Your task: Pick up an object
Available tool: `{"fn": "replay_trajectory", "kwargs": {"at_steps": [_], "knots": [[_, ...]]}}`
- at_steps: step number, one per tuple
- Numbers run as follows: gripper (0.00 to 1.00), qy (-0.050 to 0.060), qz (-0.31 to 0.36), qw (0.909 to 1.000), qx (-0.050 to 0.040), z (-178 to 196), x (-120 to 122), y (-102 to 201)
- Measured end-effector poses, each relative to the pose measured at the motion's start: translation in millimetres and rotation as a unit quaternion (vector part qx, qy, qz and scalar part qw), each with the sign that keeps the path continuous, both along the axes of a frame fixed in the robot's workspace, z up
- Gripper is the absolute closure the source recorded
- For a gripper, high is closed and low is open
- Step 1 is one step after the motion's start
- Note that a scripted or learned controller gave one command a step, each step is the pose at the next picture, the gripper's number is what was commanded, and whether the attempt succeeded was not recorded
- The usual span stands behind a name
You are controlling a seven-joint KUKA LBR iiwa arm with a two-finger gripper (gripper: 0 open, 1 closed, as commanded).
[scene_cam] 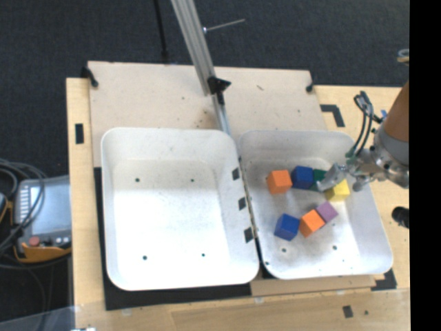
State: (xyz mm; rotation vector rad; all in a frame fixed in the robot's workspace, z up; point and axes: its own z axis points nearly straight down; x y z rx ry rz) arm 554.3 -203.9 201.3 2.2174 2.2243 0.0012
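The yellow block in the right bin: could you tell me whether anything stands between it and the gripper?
Nothing visible does. The gripper is right at the yellow block, at its upper left edge. A green block lies just left of the gripper, with a blue block beyond it, but neither lies between them.

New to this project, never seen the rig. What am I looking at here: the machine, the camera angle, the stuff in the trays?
One fixed camera looks down at a slant on a bench bearing two shallow white bins. The grey arm entering from the right is a KUKA iiwa; its gripper hangs low over the right bin. That bin holds small blocks: two orange, two blue, a purple, a yellow and a green one partly hidden beside the gripper. Whether anything is gripped cannot be told. The left bin shows bare white floor.
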Motion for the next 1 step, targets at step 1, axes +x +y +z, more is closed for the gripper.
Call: {"fn": "replay_trajectory", "kwargs": {"at_steps": [1], "knots": [[0.0,0.0,0.0,1.0,0.0001,0.0,0.0,0.0]]}}
